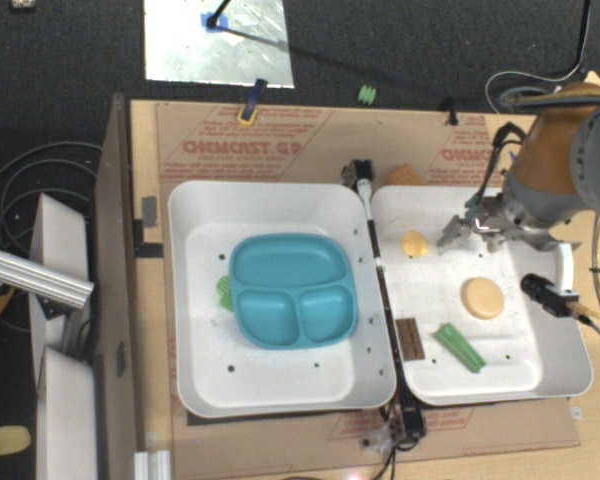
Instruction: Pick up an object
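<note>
A: Where does the gripper [467,226] stand?

B: Over the right bin [580,368], near its far edge, and its two fingers are spread apart with nothing between them.

A: What could it take?

B: Three things lie in that bin. A small yellow piece [414,243] sits by the left wall, just beside the fingertips. A round tan disc [483,298] lies toward the middle, and a green stick [460,348] lies aslant near the front edge. The left bin [195,208] holds a teal divided plate [292,290] with a green scrap [223,290] at its left rim.

A: Best choice?

B: I judge the yellow piece, being nearest. Centre the fingers over it, come straight down, and close only when they straddle it. The bin wall is close on that side, so a finger could catch there; keep the closing line along the wall rather than across it.
</note>
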Controlling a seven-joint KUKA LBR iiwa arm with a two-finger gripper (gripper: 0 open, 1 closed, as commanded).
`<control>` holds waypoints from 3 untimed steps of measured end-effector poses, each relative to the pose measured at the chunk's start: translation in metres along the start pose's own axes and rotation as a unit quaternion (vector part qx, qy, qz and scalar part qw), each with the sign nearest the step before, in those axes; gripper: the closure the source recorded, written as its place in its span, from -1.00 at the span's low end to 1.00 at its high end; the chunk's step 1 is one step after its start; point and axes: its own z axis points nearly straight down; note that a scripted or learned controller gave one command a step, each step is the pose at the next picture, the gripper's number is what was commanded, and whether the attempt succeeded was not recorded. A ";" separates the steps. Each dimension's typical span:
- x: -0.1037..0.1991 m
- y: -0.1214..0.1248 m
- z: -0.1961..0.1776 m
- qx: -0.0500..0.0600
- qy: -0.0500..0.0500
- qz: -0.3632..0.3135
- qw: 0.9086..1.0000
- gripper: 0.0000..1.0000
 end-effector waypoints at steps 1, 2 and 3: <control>-0.023 -0.062 0.036 0.010 0.003 0.004 1.000 -1.00; -0.021 -0.057 0.022 0.005 0.002 0.002 1.000 1.00; -0.058 -0.026 -0.093 0.000 -0.001 0.001 1.000 1.00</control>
